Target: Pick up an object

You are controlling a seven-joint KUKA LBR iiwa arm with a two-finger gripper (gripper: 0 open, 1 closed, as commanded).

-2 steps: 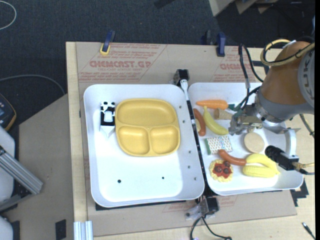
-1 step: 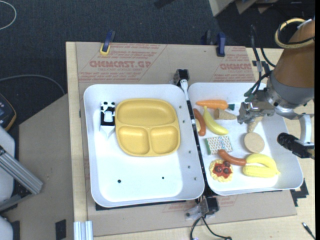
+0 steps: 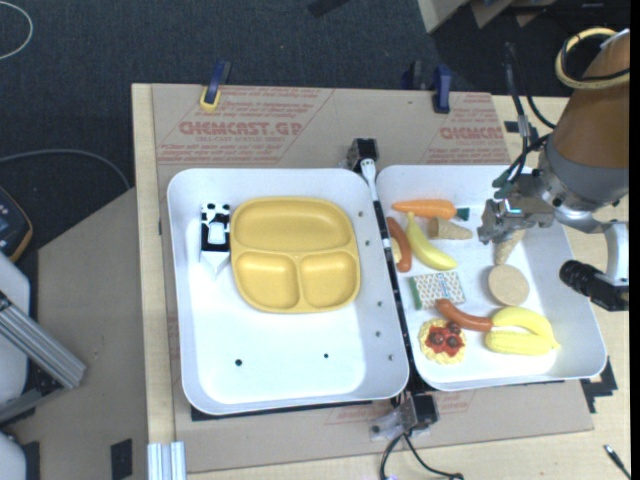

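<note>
The right bin (image 3: 575, 298) holds toy food: a carrot (image 3: 425, 208), a banana (image 3: 431, 252), a red sausage (image 3: 400, 245), a checkered cracker (image 3: 438, 288), a round tan cookie (image 3: 508, 287), a second sausage (image 3: 466, 317), a small pizza (image 3: 444, 340) and a yellow banana bunch (image 3: 521, 332). My gripper (image 3: 503, 248) hangs over the bin's upper middle, just above the cookie and right of the banana. Its tip is dark and small against the bin floor, and I see nothing clearly held in it.
The left bin (image 3: 280, 378) carries a yellow divided plate (image 3: 295, 253) and a small black-and-white object (image 3: 215, 230) at its left. The arm's grey and orange body (image 3: 590, 138) covers the right bin's far right corner. Clamps sit on the board's far edge.
</note>
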